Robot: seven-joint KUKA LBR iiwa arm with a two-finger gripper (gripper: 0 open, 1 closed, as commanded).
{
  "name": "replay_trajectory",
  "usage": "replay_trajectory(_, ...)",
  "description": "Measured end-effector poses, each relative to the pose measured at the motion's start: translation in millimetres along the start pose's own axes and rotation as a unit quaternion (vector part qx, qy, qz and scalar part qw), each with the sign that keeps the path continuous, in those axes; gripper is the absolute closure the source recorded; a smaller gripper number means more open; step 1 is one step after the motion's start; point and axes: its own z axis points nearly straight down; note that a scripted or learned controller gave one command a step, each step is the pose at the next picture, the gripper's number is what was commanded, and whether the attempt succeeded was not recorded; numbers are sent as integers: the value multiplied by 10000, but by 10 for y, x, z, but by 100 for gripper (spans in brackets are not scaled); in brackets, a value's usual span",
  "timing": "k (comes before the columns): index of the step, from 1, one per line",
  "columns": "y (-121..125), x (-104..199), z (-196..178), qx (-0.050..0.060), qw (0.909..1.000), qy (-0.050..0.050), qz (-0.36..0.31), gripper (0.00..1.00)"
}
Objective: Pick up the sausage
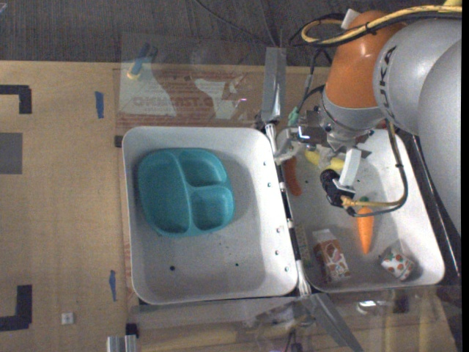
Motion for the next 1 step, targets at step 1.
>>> replay_trajectory(1, 78, -954, 969, -15, 9933, 2, -1155, 0)
